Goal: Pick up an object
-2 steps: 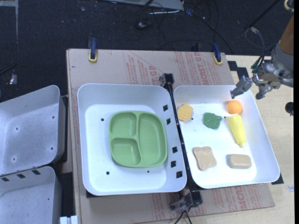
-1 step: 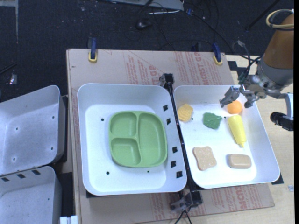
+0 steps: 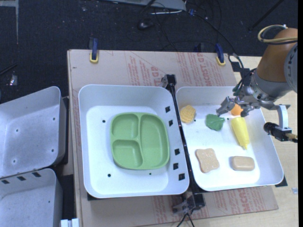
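So at this point the arm was in the reach-and-grab step, nothing lifted yet as far as I could judge. The gripper (image 3: 233, 108) hung low over the back part of the right bin (image 3: 270, 174), and its fingers (image 3: 224, 109) looked spread apart, with a small orange object (image 3: 235, 110) sitting right between them. Couldn't tell if the fingers were touching it or just straddling it, so I wouldn't call that a hold.

Using that orange object as the landmark: the green piece (image 3: 215, 122) lay just beside it, toward the left bin (image 3: 90, 141) and a bit nearer the camera. The yellow corn-looking thing (image 3: 241, 131) lay just in front of it, pointing toward the front rim. The waffle-ish yellow round (image 3: 188, 113) was further off, up against the divider. The toast slice (image 3: 207, 159) and the tan bread roll (image 3: 242, 163) were well apart from it, near the front. The green divided tray (image 3: 140, 141) sat alone in the left bin, way off from all that.

My guess for the next move: settle down squarely, close on the orange piece, then lift straight up. The tricky bit is the crowding, since the green piece and the corn are close enough to get nudged or pinched along with it.
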